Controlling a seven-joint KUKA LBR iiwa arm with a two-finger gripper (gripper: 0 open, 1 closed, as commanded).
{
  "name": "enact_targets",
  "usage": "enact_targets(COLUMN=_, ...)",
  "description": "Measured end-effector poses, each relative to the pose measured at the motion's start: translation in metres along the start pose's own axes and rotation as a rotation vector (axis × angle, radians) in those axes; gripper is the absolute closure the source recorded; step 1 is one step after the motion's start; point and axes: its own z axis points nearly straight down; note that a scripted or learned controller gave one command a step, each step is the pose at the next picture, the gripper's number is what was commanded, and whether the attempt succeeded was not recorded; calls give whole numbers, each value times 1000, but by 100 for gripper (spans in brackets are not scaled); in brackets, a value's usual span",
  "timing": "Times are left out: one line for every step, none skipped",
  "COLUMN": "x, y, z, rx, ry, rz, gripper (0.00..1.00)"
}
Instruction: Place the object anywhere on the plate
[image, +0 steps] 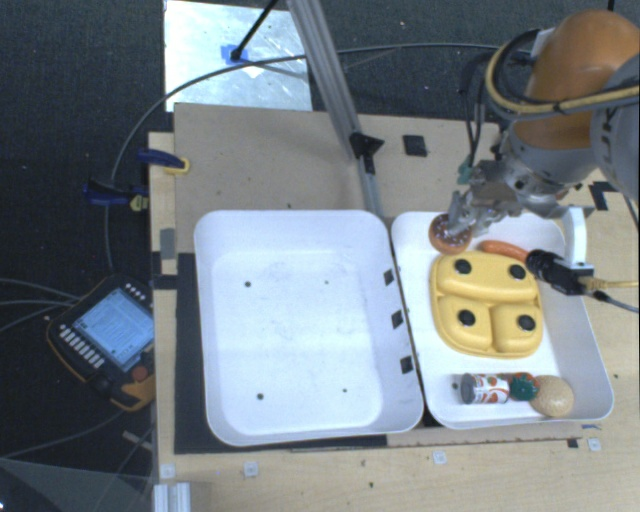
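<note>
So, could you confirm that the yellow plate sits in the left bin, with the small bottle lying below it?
Not quite: the camera view shows the yellow plate in the right bin, not the left bin. The small bottle does lie below it, on its side.

Tan bench (280, 170), two white bins side by side on black mat (186, 400). Left bin (215, 300) toward left edge, right bin (415, 320) toward right edge, rims touching mid-bench. Small black block (415, 145) near far edge. Blue-and-yellow clamp (160, 160) at far-left corner, another (112, 194) just below on left edge.
</note>
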Motion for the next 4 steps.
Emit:
enact_targets(x=58, y=9, z=19, rx=0, ry=-1, rz=1, gripper=100)
enact_targets(x=120, y=10, z=24, rx=0, ry=1, rz=0, gripper=100)
enact_targets(x=172, y=21, z=45, rx=0, ry=-1, rz=1, gripper=100)
enact_targets(x=223, y=27, z=41, rx=-2, ry=1, rz=1, gripper=100)
